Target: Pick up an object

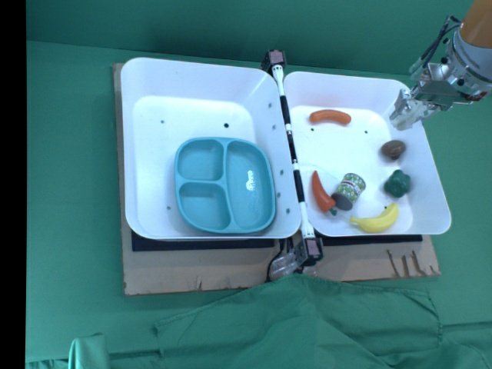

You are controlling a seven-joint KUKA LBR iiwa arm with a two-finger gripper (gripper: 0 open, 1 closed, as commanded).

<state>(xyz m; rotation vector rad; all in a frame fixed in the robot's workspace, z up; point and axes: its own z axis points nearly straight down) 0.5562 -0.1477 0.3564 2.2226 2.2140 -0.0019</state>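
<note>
From the fixed camera above the worktop (69,167), we see two shallow white bins side by side on a cardboard sheet (154,271), with green cloth covering the surface all around.

The left bin (154,79) carries a light blue divided plate (224,184) with three compartments, lying flat toward the bin's near right part.

The right bin (338,83) carries the loose things we could pick. An orange sausage (330,117) lies near the far wall, well apart from the others. A brown round piece (393,149) sits near the right wall, and just in front of it sits a dark green lumpy vegetable (397,183). A yellow banana (377,220) lies along the near wall. A small can (347,191) lies tipped on its side near the middle, and just beside it, close to the divider, lies a red-orange carrot (322,191).

The arm (470,48) comes in at the upper right corner, its orange band cut by the frame's edge. Its claw (405,110) hangs over the far right rim of the right bin, above and apart from the brown piece. We see nothing between its fingers, and we cannot tell how wide they stand.

A wrinkled green cloth (307,325) lies bunched along the near edge.
</note>
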